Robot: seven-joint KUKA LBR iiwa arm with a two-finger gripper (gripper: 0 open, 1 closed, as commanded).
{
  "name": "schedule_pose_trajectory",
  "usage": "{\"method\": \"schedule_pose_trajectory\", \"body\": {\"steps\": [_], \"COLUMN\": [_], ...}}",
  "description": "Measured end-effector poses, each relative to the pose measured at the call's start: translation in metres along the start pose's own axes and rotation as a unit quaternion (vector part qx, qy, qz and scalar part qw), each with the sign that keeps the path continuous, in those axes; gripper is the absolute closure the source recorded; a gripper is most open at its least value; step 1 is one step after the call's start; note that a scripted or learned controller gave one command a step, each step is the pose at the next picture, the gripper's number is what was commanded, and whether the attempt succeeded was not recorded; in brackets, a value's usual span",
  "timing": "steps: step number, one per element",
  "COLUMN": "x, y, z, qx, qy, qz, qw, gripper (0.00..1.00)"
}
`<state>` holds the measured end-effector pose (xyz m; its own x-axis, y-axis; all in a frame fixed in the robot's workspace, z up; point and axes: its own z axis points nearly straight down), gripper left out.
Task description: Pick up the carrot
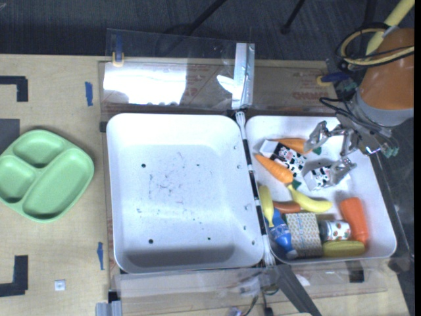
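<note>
The carrot (275, 168) is orange and tapered. It lies at a slant in the upper left of the right bin (385, 196), its tip toward the divider between the bins. My gripper (331, 153) hovers over the upper middle of that bin, to the right of the carrot and apart from it. Its metal fingers (318, 135) stand spread open with nothing held between them. A black-and-white patterned box (287, 154) sits between the carrot and the gripper.
The right bin also holds a banana (310, 202), an orange bottle-like item (355, 217), a patterned box (304, 233), a small can (336, 230) and a blue item (280, 237). To the left are the left bin (174, 121) and a green divided plate (43, 174).
</note>
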<state>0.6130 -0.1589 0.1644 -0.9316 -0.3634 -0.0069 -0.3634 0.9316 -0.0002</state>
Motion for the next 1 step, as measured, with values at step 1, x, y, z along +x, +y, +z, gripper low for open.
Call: {"method": "schedule_pose_trajectory", "body": {"steps": [1], "x": [-0.0023], "y": [-0.0005], "z": [-0.0122], "qx": [0.001], "qy": [-0.005], "qz": [0.002], "qw": [1.0], "gripper": [1.0]}}
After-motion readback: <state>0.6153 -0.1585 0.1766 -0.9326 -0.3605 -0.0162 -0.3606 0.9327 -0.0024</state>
